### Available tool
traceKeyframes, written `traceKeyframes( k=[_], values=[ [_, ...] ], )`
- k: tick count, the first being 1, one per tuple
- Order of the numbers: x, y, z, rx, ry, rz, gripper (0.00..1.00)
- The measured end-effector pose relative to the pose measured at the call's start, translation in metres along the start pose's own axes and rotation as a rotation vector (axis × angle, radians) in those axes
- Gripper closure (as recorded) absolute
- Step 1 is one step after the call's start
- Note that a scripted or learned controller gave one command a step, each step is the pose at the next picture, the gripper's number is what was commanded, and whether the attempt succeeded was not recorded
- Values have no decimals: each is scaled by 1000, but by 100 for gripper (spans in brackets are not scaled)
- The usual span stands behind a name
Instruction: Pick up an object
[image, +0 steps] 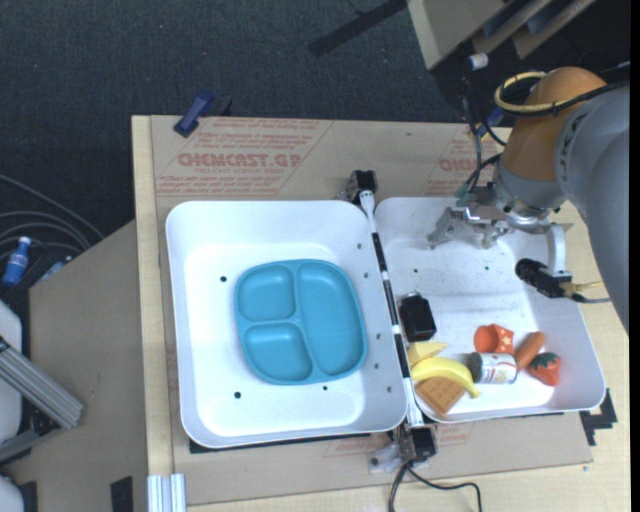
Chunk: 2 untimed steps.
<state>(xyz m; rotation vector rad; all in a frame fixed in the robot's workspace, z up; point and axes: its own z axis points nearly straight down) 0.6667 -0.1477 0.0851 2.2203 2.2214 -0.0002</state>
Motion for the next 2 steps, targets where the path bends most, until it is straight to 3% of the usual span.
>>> traceKeyframes(
  k=[1, 2],
  values=[
    [16, 0, 0, 2, 1, -1, 0],
    [23, -70, 1, 3, 2, 1, 0]
  ],
)
